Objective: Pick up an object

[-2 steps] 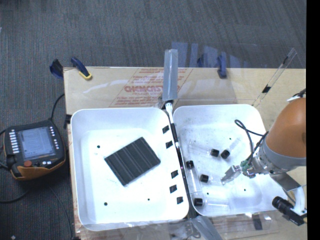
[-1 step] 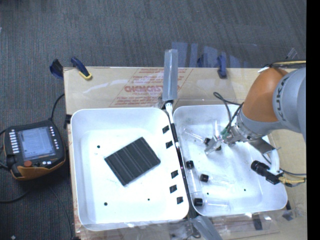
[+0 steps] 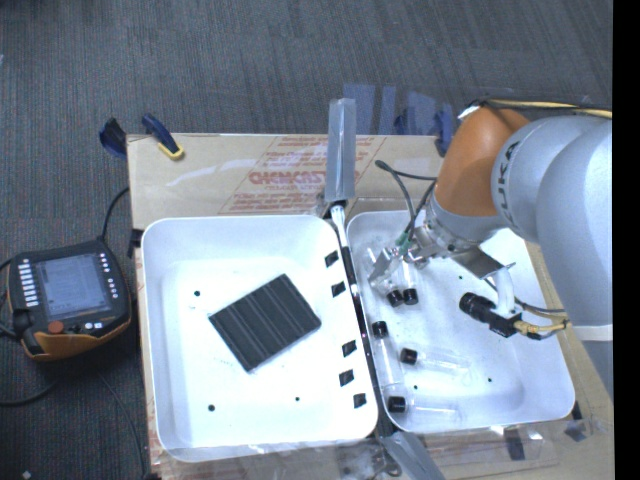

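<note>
Overhead slanted view of a worktop (image 3: 240,173) carrying two shallow white bins side by side. At centre-left of the frame, the left bin (image 3: 170,268) holds a dark ribbed rectangular panel (image 3: 265,321), lying flat and turned at an angle, near the bin's middle. At centre-right, the right bin (image 3: 530,388) holds several small clear tubes with black caps (image 3: 403,295), scattered along its left half, from near the top down to the lower edge. A grey robot arm (image 3: 560,198) with an orange band enters from the right of the frame and reaches down into the upper left part of the right bin. Its end effector (image 3: 385,268) sits just above and beside a pair of black caps; whether its fingers are spread or pressed together cannot be told. At far left, off the worktop, a handheld control pendant (image 3: 68,296) with a screen lies on the dark carpet (image 3: 200,48).
</note>
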Motion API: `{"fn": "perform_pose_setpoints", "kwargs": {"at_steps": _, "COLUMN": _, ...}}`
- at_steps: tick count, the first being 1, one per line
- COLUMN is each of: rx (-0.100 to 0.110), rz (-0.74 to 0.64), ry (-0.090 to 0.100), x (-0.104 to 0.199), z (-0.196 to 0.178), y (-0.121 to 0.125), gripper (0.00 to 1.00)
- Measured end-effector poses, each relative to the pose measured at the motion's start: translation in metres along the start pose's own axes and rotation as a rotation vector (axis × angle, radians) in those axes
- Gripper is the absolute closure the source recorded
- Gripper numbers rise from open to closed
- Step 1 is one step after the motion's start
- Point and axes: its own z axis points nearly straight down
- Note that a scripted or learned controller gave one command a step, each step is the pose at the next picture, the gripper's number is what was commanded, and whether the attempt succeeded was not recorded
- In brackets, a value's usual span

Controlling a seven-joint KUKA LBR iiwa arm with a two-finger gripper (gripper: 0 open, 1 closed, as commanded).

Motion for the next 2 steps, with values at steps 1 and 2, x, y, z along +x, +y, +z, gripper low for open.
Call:
{"fn": "perform_pose_setpoints", "kwargs": {"at_steps": 1, "rx": 0.002, "rz": -0.004, "ry": 0.001, "x": 0.001, "z": -0.008, "y": 0.000, "gripper": 1.00}}
{"fn": "perform_pose_setpoints", "kwargs": {"at_steps": 2, "rx": -0.002, "rz": -0.065, "ry": -0.002, "x": 0.062, "z": -0.128, "y": 0.026, "gripper": 1.00}}
